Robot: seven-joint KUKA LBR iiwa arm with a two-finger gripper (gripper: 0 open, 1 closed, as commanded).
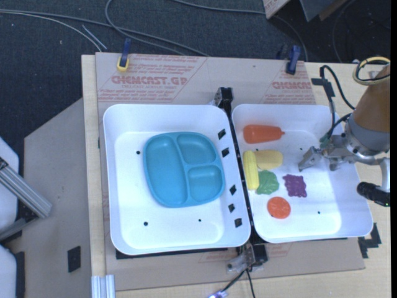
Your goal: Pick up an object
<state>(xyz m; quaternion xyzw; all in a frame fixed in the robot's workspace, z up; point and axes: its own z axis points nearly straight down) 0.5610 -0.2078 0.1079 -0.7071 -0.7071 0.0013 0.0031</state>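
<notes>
A: Where is the gripper (312, 158)?

B: Above the right bin (347, 225), toward its 3 o'clock side. The grey arm (372, 120) with the orange band comes in from 3 o'clock. The fingers (306, 162) point toward 9 o'clock, at the toy food, and I cannot tell how far apart they stand. Nothing shows between them.

A: What lies in that bin?

B: A cluster in its 9 o'clock half. An orange carrot (263, 133) sits at the 12 o'clock end, long axis running 9 to 3, its narrower end toward 3. Below it a yellow corn cob (250, 169) lies just inside the bin's 9 o'clock wall, long axis 12 to 6. A pale yellow piece (270, 159) sits just beside the cob at its 3 o'clock.

A: And lower down?

B: A green leafy piece (267, 182) touches the cob's lower end. A purple grape bunch (295, 185) lies near it at 3 o'clock, closest to the fingers. An orange-red round piece (279, 208) sits at 6 o'clock of the group.

A: The other bin?

B: The left bin (124, 222) holds a blue divided plate (184, 168), lying flat, its two small compartments toward 3 o'clock
</notes>
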